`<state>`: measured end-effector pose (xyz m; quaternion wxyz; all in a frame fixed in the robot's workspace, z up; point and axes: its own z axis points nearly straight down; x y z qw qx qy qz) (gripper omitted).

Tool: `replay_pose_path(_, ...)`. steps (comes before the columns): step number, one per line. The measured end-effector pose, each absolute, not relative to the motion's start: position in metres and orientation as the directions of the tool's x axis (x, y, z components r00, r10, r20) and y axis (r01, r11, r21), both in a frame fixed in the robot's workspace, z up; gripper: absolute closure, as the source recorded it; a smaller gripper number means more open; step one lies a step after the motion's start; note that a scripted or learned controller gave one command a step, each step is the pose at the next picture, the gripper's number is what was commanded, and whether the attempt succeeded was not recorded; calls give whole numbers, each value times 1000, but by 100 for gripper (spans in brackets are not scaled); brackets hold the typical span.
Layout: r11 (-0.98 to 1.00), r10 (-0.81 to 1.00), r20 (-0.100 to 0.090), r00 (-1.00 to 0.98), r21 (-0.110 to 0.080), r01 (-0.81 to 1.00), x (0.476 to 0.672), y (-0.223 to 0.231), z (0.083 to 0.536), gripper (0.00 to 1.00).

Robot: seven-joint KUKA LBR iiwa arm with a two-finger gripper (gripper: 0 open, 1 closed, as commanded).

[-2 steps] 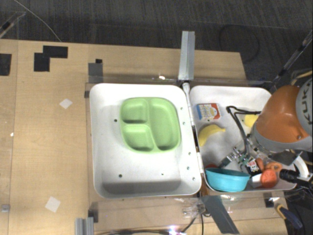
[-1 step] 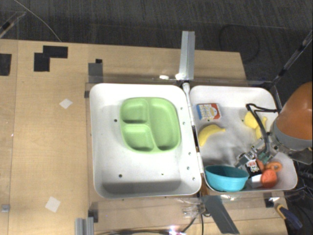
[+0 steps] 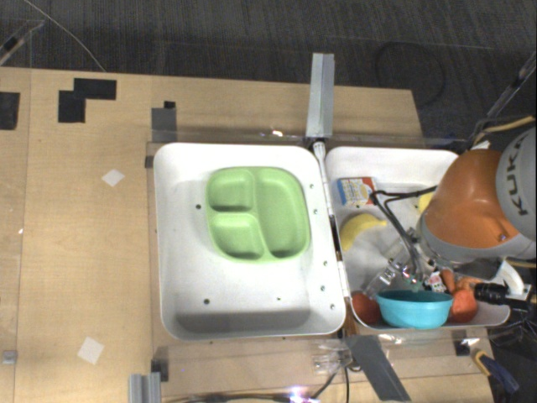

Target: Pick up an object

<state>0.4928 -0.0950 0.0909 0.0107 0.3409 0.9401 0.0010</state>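
1. The gripper [image 3: 409, 273] is down low in the right bin [image 3: 394, 159], with the arm's orange band [image 3: 470, 198] looming over it. From where I stand I cannot tell whether it is spread or closed; the metal parts blur together under the wrist.

2. Just below the gripper, almost touching it, sits a blue bowl [image 3: 415, 308]. That looks like the nearest candidate to pick up. A red object [image 3: 363, 307] lies beside the bowl on the side away from the arm, and an orange piece [image 3: 463, 302] on the arm's side.

3. Risk: the bowl's curved rim may slip free on a shallow grip, and the crowding means a closing jaw could catch the red thing instead or shove both against the bin wall.

4. A banana [image 3: 362, 227] and a small carton [image 3: 353, 191] lie beyond the gripper, toward the far wall. The black cable [image 3: 394, 212] trails across that space; it could snag on them as the arm lifts.

5. The green divided tray [image 3: 256, 212] in the left bin [image 3: 176, 225] is well apart and should not interfere.
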Motion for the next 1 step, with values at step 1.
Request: replay_pose_path(1,537,843,-8,-537,11,843,567,-97,90,0)
